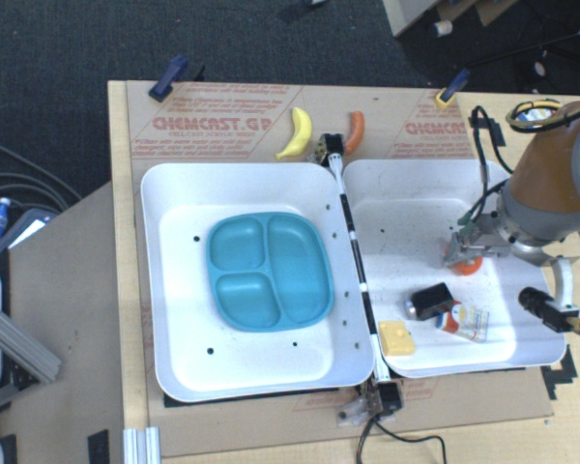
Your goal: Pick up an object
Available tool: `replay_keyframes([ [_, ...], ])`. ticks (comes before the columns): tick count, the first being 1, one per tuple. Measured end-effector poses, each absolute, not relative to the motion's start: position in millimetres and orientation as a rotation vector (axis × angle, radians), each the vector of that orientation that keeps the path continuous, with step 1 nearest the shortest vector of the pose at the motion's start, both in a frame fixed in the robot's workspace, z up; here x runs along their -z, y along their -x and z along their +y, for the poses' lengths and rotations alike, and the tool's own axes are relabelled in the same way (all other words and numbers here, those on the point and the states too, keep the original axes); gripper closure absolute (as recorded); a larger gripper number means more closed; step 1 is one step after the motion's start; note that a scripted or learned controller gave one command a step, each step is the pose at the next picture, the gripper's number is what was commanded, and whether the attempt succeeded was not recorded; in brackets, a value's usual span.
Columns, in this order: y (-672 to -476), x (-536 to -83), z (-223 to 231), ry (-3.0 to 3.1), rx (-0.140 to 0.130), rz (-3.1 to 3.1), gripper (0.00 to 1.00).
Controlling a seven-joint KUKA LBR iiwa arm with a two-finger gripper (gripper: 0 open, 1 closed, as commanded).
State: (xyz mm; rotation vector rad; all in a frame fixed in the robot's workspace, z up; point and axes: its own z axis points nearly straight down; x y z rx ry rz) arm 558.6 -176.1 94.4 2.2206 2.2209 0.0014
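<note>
In the camera view the gripper (461, 252) is down in the right bin (406, 201), sitting right over a small orange-red object (469, 265) that peeks out just beneath and toward the near side of it; whether it grasps that piece I cannot tell. The black block (431, 301) lies near, toward the bin's front, long axis slanted, with the yellow piece (396, 337) beyond at the front-left corner.

blue divided plate (271, 271) | white bins (174, 211) | yellow banana (296, 133) | black block (431, 301) | orange piece (468, 265)
</note>
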Motion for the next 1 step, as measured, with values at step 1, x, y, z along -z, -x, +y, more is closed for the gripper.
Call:
replay_keyframes([
  [1,-652.2,-85.7,-127.2,-2.222,0.001,2.224,1.0],
])
